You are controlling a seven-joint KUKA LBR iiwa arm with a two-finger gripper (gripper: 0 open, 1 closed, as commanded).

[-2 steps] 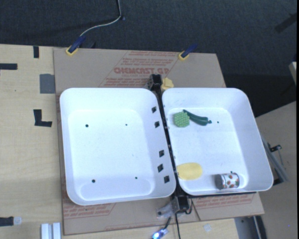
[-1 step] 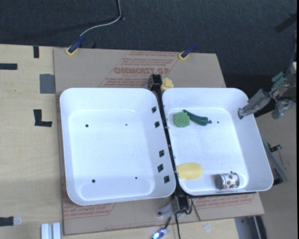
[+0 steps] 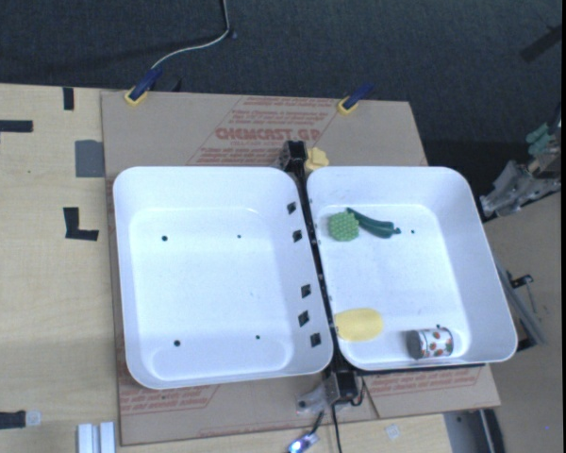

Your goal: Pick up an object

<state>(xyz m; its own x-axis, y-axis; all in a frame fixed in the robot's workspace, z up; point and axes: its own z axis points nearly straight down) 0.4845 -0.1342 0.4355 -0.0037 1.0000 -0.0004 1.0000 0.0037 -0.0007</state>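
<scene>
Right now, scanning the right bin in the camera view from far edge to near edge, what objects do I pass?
Green round object and dark green curved piece at roughly the same depth → yellow flat object → small can with red dots.

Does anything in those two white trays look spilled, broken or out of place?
Nothing looks spilled or broken. One oddity: the small can lies on its side in the right bin, near the yellow piece. The green toy sits farther back.
</scene>
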